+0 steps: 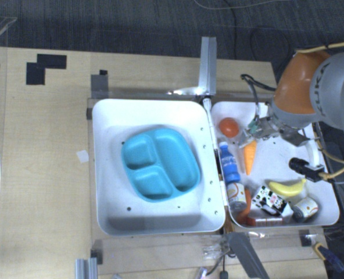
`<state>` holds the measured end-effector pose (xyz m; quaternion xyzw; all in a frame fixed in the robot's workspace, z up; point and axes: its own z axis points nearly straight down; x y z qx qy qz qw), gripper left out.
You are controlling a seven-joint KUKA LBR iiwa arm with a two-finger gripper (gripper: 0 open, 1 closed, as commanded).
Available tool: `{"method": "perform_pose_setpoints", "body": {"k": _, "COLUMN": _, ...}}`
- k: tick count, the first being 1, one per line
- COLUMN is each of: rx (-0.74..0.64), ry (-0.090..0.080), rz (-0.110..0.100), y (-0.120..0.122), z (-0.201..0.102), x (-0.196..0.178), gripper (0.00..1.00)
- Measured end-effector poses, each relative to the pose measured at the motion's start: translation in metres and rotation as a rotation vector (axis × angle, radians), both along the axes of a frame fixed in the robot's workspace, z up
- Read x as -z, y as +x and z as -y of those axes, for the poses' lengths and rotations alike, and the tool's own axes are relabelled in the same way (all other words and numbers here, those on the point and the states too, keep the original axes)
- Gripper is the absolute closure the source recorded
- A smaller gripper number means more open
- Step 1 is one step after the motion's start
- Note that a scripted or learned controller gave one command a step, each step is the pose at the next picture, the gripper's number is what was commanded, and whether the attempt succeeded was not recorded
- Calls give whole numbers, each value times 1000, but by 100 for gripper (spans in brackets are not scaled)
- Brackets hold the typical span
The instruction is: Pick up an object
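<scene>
My gripper [255, 131] hangs low over the back of the right bin [329, 214], with the arm coming in from the right. Just under it and a little nearer lies an orange carrot [249, 157], its thick end close to the gripper. To the gripper's left sits a red tomato [229, 127]. A blue bottle [228, 165] lies along the bin's left wall. A yellow banana [287, 187] lies at the front right. Nothing shows lifted from the bin.
The left bin [111, 214] holds a blue divided plate [159, 163]. At the front of the right bin lie a black-and-white patterned box [269, 201], a small can [305, 208], a brown-topped jar [237, 195] and a red pen [259, 219].
</scene>
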<state>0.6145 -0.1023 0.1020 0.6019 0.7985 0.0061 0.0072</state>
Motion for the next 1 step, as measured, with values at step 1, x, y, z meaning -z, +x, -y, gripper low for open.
{"method": "perform_pose_setpoints", "body": {"k": 1, "rx": -76, "ry": -2, "rz": -10, "y": 56, "z": -66, "x": -86, "gripper": 100}}
